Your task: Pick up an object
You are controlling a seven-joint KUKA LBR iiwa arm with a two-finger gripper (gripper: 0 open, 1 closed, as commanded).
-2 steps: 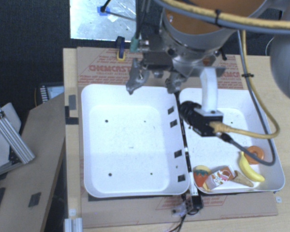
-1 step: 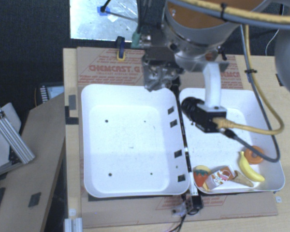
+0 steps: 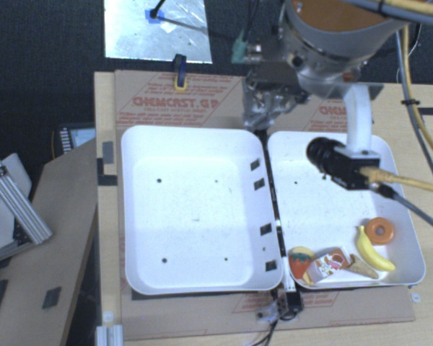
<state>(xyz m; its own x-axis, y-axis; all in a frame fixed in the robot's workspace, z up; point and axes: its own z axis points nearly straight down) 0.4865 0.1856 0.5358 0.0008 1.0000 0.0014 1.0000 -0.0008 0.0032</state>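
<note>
A dark floor surrounds a wooden bench (image 3: 72, 193) topped with a printed cardboard sheet (image 3: 180, 99), and 2 shallow white bins sit on it side by side. A shiny metal plate (image 3: 157, 19) lies on the floor beyond the bench. The left bin (image 3: 191, 207) has only small dark specks on its floor. The right bin (image 3: 325, 215) holds a cluster of small things along its near edge and near right corner.

The grey arm (image 3: 332, 27) with its orange band fills the top right, and a black camera-like cylinder (image 3: 335, 163) hangs off a white bracket over the right bin. The claw (image 3: 263, 117) sits at the far edge, above the seam between the 2 bins; whether it is open or closed I cannot tell.

The banana (image 3: 372, 252) lies in the near right corner, its long axis running from far-left to near-right, curving. Just beside it are an orange ring (image 3: 379, 230), a red-and-white packet (image 3: 325, 265) and an orange-red round fruit (image 3: 300, 259). All lie well apart from the claw, toward the near right.
</note>
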